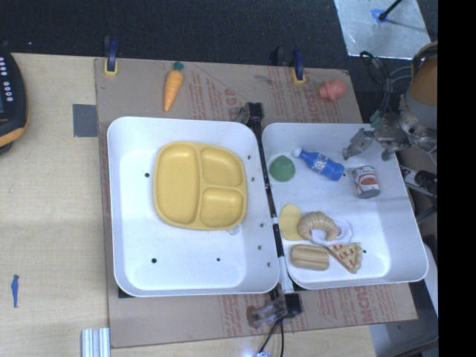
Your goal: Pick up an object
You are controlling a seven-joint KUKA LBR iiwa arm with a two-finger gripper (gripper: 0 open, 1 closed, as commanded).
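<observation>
Red-labelled can (365, 181) stands just below the open, empty claw (370, 144).

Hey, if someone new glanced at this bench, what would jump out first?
Probably the yellow divided plate, alone in the left bin. Next, the food toys clustered in the right bin, with the gripper above its upper right part, near the blue bottle and small can.

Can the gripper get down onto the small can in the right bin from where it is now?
Probably yes. The gripper hangs over the right bin's upper right corner, and the can lies just below it in the view with bare floor around it; the blue bottle lies apart, to the can's left.
</observation>
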